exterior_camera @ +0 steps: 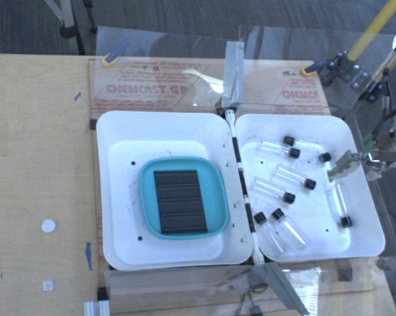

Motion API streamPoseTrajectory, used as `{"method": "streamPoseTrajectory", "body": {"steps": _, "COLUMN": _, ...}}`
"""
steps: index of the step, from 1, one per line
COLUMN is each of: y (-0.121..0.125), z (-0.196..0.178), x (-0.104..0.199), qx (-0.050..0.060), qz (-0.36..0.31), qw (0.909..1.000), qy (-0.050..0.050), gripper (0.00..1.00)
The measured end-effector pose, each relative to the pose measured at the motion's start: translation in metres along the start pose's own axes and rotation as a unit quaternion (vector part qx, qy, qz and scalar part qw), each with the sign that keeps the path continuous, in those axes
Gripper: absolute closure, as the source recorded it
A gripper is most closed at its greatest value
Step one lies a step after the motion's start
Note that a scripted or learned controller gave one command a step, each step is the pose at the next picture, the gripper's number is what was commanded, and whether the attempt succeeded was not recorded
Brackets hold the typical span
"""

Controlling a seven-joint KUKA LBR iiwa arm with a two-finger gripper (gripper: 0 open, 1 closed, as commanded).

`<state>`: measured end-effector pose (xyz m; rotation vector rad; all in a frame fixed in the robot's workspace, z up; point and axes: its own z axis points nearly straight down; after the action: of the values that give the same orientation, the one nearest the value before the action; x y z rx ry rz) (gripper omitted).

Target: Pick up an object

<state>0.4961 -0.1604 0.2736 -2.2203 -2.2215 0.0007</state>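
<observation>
Several clear vials with black caps lie scattered in the right bin (356,239). One vial (291,176) lies near the middle, another vial (338,201) lies along the right side, and a third vial (290,231) is at the front. My gripper (341,166) shows as a grey shape at the bin's right side, just above the right-hand vial and close to a lone black-capped vial (324,157). Nothing can be seen held in it. The left bin (119,137) holds a teal tray (214,183) with a black ribbed block (179,201) in it.
A narrow ridge (241,176) separates the two bins. A clear plastic sheet with red print (152,87) lies behind them. Clamps and a yellow pole (375,25) stand at the back right. The wooden bench (33,163) stretches to the left.
</observation>
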Motion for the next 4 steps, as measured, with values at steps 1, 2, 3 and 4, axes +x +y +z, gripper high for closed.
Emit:
{"method": "streamPoseTrajectory", "body": {"steps": 1, "y": 0.022, "z": 0.149, "x": -0.034, "qx": -0.002, "qz": -0.045, "qw": 0.999, "qy": -0.001, "gripper": 0.0}}
{"method": "streamPoseTrajectory", "body": {"steps": 2, "y": 0.072, "z": 0.186, "x": -0.034, "qx": -0.004, "qz": -0.067, "qw": 0.9977, "qy": -0.002, "gripper": 0.0}}
{"method": "streamPoseTrajectory", "body": {"steps": 3, "y": 0.081, "z": 0.186, "x": -0.004, "qx": -0.004, "qz": -0.079, "qw": 0.9969, "qy": -0.001, "gripper": 0.0}}
{"method": "streamPoseTrajectory", "body": {"steps": 4, "y": 0.082, "z": 0.175, "x": -0.005, "qx": -0.007, "qz": -0.077, "qw": 0.997, "qy": -0.002, "gripper": 1.0}}
